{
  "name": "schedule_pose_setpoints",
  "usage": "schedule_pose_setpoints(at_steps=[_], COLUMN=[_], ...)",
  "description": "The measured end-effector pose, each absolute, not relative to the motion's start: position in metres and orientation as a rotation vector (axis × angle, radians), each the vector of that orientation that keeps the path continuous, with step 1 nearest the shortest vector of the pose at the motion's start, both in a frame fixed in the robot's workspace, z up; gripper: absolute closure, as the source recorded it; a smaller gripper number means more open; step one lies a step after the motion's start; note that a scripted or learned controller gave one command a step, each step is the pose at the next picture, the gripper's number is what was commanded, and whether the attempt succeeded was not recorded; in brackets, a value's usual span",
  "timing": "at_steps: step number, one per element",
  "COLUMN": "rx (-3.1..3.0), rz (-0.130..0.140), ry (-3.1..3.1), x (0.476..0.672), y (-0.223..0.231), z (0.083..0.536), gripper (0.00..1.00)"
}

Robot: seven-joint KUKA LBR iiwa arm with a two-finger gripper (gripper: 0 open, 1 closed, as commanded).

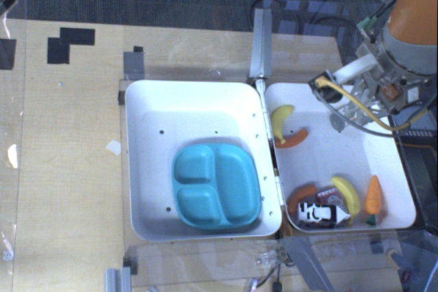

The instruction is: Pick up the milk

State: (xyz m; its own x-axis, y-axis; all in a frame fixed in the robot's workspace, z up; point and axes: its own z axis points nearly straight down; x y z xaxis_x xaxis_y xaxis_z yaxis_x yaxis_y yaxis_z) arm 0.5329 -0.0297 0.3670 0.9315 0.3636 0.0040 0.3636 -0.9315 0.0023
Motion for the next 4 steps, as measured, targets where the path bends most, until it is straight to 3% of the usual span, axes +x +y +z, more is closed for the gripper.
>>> schedule_pose_setpoints(at_steps=[1, 2, 3, 4], rx=[3.082, 3.116, 3.1, 3.1], rz=[0.012, 0.005, -0.001, -0.001], ry=[0.595, 0.405, 0.512, 0.513], x=[0.534, 0.567, 0.572, 0.572], y=[-0.028, 0.018, 0.019, 0.019], z=[0.378, 0.328, 0.267, 0.267], gripper=[1.0, 1.0, 1.0, 0.0])
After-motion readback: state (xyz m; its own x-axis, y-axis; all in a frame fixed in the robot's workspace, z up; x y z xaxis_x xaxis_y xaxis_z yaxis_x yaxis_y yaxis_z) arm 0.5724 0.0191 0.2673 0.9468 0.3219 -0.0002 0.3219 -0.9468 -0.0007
